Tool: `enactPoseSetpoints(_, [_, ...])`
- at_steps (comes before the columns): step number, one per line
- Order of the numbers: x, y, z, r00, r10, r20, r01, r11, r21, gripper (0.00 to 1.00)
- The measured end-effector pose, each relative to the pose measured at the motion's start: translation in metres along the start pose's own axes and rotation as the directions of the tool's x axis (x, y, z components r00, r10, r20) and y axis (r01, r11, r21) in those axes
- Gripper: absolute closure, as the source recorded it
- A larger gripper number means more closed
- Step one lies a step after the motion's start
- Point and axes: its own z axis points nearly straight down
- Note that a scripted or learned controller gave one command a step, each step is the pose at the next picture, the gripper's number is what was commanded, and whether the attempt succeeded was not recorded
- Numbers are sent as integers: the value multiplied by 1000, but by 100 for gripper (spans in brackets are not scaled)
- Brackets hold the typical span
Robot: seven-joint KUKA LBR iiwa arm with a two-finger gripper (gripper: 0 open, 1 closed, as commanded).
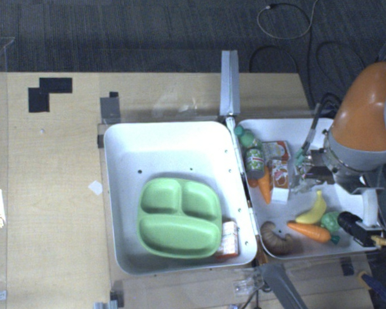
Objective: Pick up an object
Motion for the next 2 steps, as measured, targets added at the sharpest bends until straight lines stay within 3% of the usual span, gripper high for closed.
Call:
enactPoseSetpoints(1, [1, 2, -10, 1000, -8, 1, 8, 1000, -3, 100])
enactPoseSetpoints(2, [-11, 0, 53, 997, 74, 0, -74, 997, 7, 100])
